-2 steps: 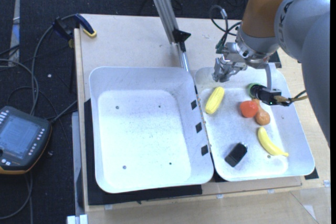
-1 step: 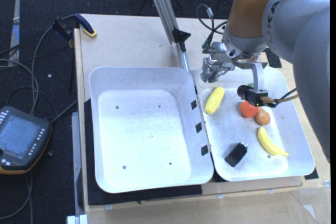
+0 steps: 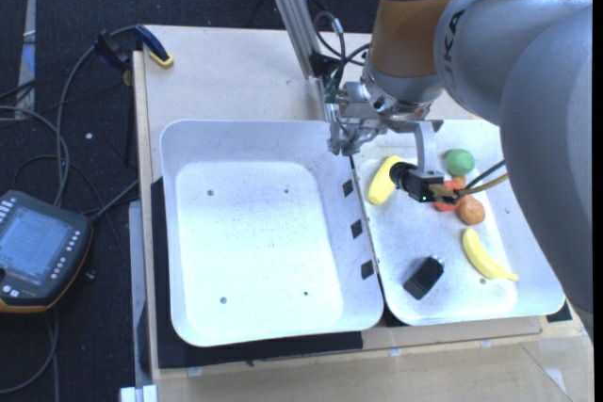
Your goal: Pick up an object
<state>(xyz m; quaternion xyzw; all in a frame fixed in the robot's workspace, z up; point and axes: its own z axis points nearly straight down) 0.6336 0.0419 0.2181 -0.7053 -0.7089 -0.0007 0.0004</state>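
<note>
Left bin: bare floor, wide room inside every rim. At its 2 o'clock corner, over the shared edge, end effector; grip state not discernible. Right bin: banana by the left rim, black block at 6 o'clock, second banana toward 4.

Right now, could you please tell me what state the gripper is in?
Gripper: above the inner edge of the right bin; whether it is open or shut cannot be told.
</note>
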